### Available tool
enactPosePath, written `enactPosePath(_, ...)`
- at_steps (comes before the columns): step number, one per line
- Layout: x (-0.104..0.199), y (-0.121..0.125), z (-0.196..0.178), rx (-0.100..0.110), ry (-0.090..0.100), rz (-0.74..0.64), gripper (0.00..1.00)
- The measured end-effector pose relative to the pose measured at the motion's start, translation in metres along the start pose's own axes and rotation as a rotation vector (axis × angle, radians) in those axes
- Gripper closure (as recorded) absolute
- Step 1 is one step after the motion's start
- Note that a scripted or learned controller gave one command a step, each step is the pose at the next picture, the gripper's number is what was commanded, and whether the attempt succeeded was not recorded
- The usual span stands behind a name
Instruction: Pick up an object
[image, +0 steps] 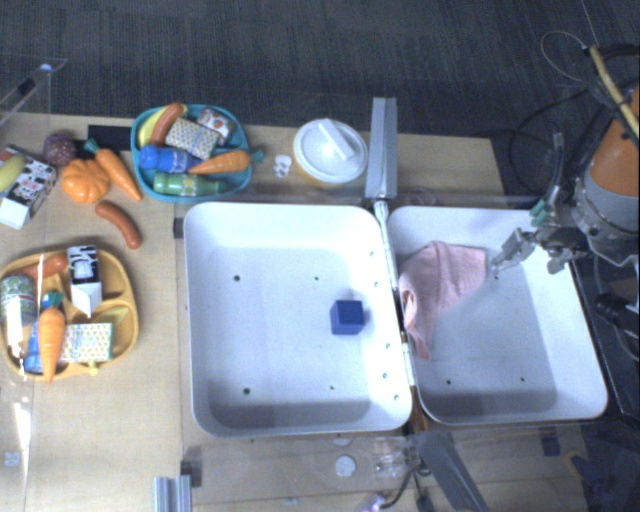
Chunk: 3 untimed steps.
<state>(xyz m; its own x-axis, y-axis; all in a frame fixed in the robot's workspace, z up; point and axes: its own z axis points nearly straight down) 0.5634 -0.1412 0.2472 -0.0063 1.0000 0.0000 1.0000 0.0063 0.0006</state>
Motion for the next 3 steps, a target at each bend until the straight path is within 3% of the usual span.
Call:
enactPosePath(1,0.021,0.027,0.125,0.001,0.001,-0.121,0.00)
enactPosePath(2,0.042,0.067,0.157,-0.012,-0.004,-0.362,0.00)
enactPosePath(3,0.043,0.070,0.144,-0.021,-0.005,-0.363,1.00)
